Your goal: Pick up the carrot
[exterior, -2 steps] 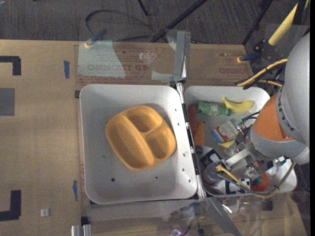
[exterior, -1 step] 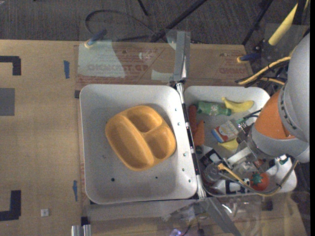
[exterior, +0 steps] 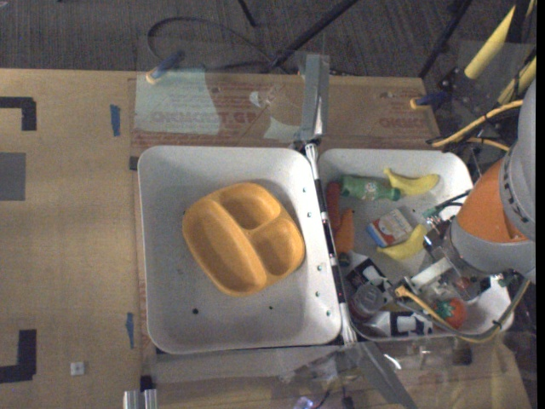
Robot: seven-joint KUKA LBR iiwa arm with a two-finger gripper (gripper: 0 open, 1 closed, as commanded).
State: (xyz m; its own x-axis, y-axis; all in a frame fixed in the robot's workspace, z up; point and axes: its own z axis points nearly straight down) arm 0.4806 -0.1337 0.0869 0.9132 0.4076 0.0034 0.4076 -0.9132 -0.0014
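Your tool [exterior: 438, 273] (grip state unreadable) hangs over clutter; you must reach left to the carrot [exterior: 344, 231].

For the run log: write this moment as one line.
task: pick up carrot | carrot: lying at right bin's left wall, not held | gripper: over right bin clutter, away from carrot | orange divided plate: left bin

Left bin [exterior: 162, 254]: one orange sectioned plate [exterior: 243, 237]. Right bin [exterior: 456, 164]: carrot [exterior: 345, 231] against the left wall, green bottle [exterior: 370, 188], two bananas [exterior: 412, 181]. Arm [exterior: 498, 216] above the bin's near-right corner.
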